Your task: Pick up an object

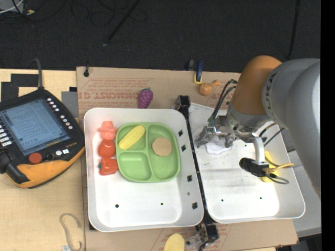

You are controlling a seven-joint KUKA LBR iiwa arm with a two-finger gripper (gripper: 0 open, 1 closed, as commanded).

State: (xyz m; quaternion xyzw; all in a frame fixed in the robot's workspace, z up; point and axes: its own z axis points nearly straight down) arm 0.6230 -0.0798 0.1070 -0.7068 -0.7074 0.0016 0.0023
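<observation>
At the right white bin's (285, 205) ten o'clock, the gripper (215, 135), open or closed I cannot tell, should centre over the small white lump (214, 149).

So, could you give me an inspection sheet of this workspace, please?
Surface: left bin, right bin, both white, on cardboard.
Job's things: left bin holds green plate with corn and biscuit, red toys beside it; right bin holds white lump.
Clutter: purple toy, orange toy, yellow toy, outside the bins.
Grippers: gripper over white lump.
Cables: cables, top left.
Surroundings: pendant, left.
</observation>
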